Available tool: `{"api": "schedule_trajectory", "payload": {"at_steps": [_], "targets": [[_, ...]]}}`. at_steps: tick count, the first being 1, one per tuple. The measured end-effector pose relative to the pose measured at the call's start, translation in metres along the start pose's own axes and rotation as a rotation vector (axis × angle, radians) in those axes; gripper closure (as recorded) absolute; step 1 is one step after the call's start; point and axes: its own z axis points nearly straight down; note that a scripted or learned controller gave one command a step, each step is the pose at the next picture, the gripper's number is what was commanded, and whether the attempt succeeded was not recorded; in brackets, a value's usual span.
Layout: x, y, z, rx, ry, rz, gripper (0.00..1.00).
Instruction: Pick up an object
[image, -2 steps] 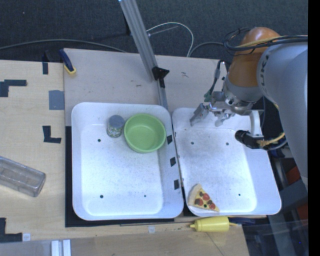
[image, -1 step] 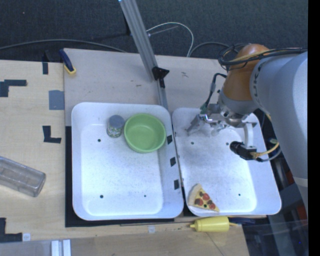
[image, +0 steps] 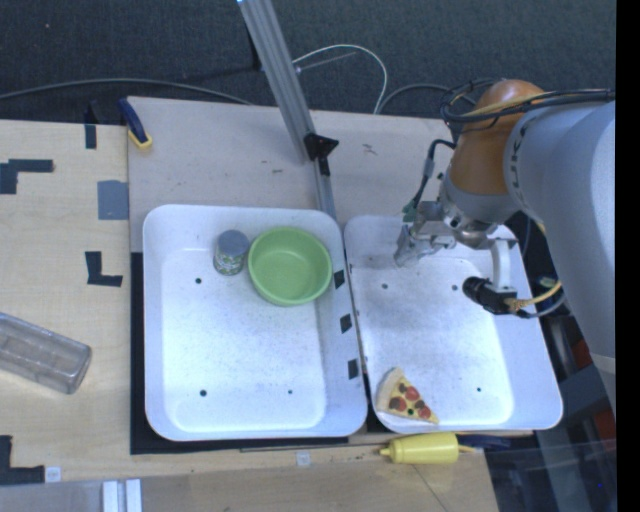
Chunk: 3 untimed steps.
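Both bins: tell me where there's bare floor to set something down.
Left bin: the near half is bare, below the green bowl and small can crowding its far edge. Right bin: the middle is bare, between the claw at the far end and the pizza slice at the near-left corner.

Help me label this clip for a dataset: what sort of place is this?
Probably a robotics lab bench: a grey arm over two white bins, toy items like a pizza slice, and tape marks.

Grey arm (image: 560, 170) in from right, orange band above wrist. Gripper (image: 405, 250) pointing down-left, low over right bin's (image: 520, 400) far-left corner, near far rim. Nothing visible betw. fingers.
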Motion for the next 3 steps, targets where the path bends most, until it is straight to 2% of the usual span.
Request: {"api": "schedule_trajectory", "payload": {"at_steps": [1,2,3], "targets": [[-0.005,0.000,-0.063,-0.008,-0.001,0.002,1.00],[-0.004,0.001,-0.087,-0.005,0.000,0.002,1.00],[0.053,0.010,-0.093,-0.003,0.002,-0.004,1.00]]}}
